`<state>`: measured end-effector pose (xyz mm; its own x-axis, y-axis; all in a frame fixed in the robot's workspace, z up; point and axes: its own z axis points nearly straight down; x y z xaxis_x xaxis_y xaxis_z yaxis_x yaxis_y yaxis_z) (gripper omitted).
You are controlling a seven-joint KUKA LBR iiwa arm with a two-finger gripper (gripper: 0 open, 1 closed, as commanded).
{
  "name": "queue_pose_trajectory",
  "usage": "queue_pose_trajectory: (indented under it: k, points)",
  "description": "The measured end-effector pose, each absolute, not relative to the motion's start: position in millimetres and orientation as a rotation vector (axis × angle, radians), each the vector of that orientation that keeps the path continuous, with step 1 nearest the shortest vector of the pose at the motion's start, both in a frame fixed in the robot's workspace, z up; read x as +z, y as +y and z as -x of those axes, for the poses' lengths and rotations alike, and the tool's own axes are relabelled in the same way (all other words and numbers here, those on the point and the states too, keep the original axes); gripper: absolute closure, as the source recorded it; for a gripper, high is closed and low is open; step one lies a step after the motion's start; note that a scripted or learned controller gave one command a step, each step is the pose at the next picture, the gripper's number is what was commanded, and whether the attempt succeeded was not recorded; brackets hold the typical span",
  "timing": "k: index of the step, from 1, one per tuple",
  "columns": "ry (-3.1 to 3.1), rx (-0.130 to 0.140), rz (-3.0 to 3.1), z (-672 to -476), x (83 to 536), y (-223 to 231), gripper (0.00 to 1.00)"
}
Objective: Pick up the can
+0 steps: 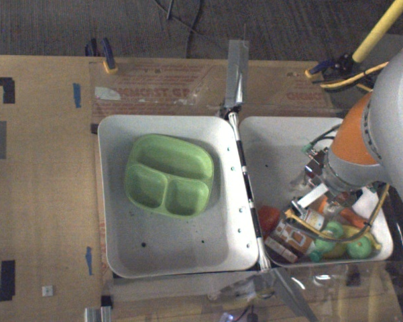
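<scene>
I see the gripper [322,203] low in the right bin [271,143], over a heap of small objects, and I cannot tell its state. The can [288,236], brown with a label, lies just below and left of the hand, beside a red piece [268,216]. Far to its left, a green divided plate [169,175] sits in the left bin [161,250].

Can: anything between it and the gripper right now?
Nothing clearly in between. The gripper is already down in the right bin just above the can, which lies packed among other items, a red one at its left.
</scene>
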<state>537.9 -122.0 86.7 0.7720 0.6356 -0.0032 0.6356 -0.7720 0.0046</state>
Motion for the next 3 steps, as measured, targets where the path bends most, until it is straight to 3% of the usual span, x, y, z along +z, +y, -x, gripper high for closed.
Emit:
queue_pose_trajectory:
  k: [1,2,3]
  points:
    - [0.793,-0.013,-3.043,-604.0,179,-133,0.00]
    - [0.321,-0.018,-3.131,-536.6,108,-123,0.00]
    - [0.404,-0.011,-3.117,-593.2,254,-162,0.00]
